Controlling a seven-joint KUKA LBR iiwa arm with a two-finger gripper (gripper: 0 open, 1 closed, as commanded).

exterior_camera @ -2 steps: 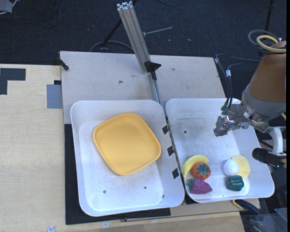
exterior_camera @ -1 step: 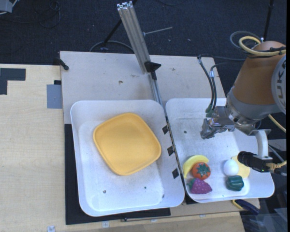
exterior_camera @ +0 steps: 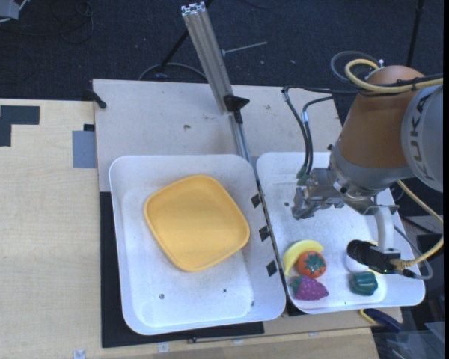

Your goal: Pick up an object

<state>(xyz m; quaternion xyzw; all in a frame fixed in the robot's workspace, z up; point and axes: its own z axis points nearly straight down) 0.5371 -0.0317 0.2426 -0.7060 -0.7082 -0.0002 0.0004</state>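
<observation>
In the right bin (exterior_camera: 275,172), near its front edge, lie a yellow banana (exterior_camera: 300,250), a red tomato (exterior_camera: 311,264), a purple bunch of grapes (exterior_camera: 311,289) and a green pepper (exterior_camera: 364,283). My gripper (exterior_camera: 305,205) hangs over the middle of that bin, above and behind the fruit, with nothing visibly between its fingers. The arm's bulk hides the bin's back right part. A yellow square plate (exterior_camera: 196,221) lies in the left bin (exterior_camera: 127,178).
A slanted aluminium bar (exterior_camera: 212,54) stands behind the bins, close to the divide between them. Black clips (exterior_camera: 264,232) sit along the rim between the two bins. The fruit is bunched tightly at the right bin's front left.
</observation>
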